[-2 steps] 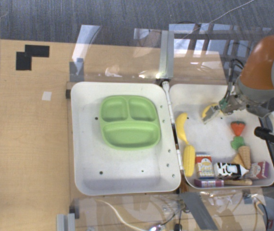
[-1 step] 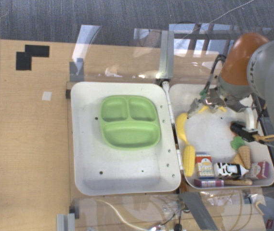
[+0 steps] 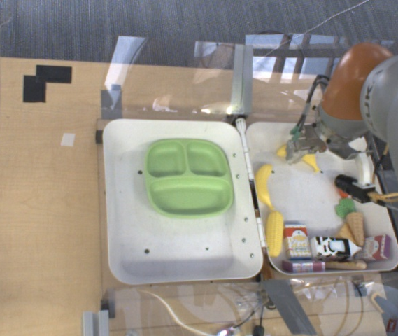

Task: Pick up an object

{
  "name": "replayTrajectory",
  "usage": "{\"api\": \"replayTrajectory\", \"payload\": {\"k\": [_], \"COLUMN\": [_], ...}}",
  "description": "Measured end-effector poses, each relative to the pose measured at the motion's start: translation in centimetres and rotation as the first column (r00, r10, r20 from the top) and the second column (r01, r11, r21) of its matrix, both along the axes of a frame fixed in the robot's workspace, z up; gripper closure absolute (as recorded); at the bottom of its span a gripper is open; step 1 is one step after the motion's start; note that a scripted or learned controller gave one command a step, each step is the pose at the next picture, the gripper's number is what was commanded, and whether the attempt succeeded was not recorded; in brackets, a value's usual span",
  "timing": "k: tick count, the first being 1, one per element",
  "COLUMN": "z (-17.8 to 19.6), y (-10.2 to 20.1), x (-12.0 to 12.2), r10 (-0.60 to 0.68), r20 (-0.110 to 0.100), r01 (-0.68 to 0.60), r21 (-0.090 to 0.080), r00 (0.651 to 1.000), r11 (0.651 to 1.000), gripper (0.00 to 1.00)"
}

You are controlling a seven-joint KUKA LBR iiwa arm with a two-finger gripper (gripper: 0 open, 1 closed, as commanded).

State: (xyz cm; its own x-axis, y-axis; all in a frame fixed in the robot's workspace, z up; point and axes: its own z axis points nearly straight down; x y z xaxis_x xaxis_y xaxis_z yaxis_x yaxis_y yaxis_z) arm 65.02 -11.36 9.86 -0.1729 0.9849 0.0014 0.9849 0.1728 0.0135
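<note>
1. Camera view looks down on two white bins side by side. The left bin (image 3: pixel 125 208) has a green tray (image 3: pixel 188 177) with three parts in its middle.
2. The right bin (image 3: pixel 261 135) has many small toys. The gripper (image 3: pixel 302 148) is low at the far edge of this bin. I cannot tell what it is doing with its tips, because the arm covers them.
3. A small yellow toy (image 3: pixel 312 162) lies right under the gripper, near the far edge. It looks like a little banana. I cannot tell if the gripper has it or just touches it.
4. I think this yellow toy is light and hard, like plastic. It looks smooth, so it may slip. It is curved, so the best place to pinch it is across its thin middle.
5. More things are in the right bin. A banana (image 3: pixel 263 185) and a corn cob (image 3: pixel 274 233) lie along the left edge. Small boxes (image 3: pixel 296 241), a cow toy (image 3: pixel 331 246) and a purple pen (image 3: pixel 303 265) lie along the near edge. An ice cream cone (image 3: pixel 356 226) sits near the right edge.
6. These things are apart from the yellow toy, so there is room around it.
</note>
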Motion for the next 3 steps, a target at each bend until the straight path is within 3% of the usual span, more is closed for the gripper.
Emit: {"api": "replayTrajectory", "payload": {"k": [1,2,3], "z": [-0.8,-0.7,-1.0], "y": [-2.0,-2.2,-1.4], "x": [-8.0,-7.9,1.1], "r10": [0.216,0.214,0.21], "r20": [0.004,0.007,-0.045], "r01": [-0.216,-0.213,-0.21], "r21": [-0.01,-0.014,0.004], "r00": [0.976,0.977,0.977], "r11": [0.976,0.977,0.978], "gripper": [1.0,0.0,0.0]}}
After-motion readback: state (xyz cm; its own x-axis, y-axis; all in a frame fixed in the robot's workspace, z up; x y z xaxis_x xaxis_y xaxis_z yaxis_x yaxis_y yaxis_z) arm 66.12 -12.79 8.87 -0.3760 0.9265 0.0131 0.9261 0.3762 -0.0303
